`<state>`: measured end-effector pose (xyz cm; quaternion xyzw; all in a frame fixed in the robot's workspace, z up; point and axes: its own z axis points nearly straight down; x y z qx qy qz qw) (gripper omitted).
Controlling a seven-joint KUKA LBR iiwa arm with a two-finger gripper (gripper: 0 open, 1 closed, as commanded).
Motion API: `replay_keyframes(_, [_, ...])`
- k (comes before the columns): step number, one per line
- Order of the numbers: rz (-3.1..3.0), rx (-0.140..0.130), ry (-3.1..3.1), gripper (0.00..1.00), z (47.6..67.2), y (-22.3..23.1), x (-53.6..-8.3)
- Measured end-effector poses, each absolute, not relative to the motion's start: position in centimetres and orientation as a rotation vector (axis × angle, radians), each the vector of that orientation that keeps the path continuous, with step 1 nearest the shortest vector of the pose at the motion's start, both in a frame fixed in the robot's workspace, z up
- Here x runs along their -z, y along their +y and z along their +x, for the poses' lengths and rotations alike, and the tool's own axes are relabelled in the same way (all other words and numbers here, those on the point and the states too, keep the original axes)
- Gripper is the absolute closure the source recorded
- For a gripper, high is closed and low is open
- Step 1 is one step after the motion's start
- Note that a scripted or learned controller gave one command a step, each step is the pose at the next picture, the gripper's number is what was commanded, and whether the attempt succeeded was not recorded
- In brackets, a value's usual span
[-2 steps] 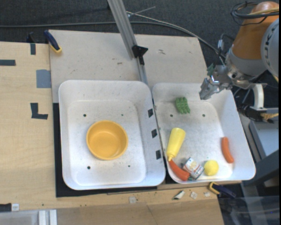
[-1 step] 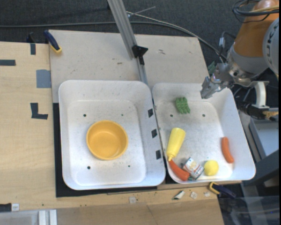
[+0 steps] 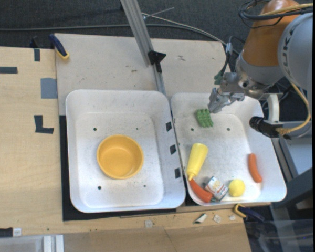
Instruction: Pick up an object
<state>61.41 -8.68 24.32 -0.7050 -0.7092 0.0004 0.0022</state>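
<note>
The hand (image 3: 216, 105), whether wide or narrow I cannot tell, hangs over the right shallow white plastic bin (image 3: 268, 190), its tip just beside the small green ridged block (image 3: 204, 118), with a yellow squeeze bottle (image 3: 197, 160) nearer the camera and a round yellow bowl (image 3: 119, 156) in the left white bin (image 3: 81, 104).

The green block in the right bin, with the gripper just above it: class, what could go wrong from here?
1. The gripper hangs off the green block's upper right corner, so a straight descent may clip its edge and push it away.
2. The block lies near the right bin's back rim, so the fingers could strike that rim.
</note>
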Motion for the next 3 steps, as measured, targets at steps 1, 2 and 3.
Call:
replay_keyframes(1, [-2.211,-0.003,-2.225,1.00,61.5,-3.2,-24.6])
replay_keyframes(2, [-2.208,-0.004,-2.225,1.00,60.3,3.0,-24.4])
replay_keyframes(3, [-2.208,-0.010,-2.224,1.00,59.6,8.5,-22.2])
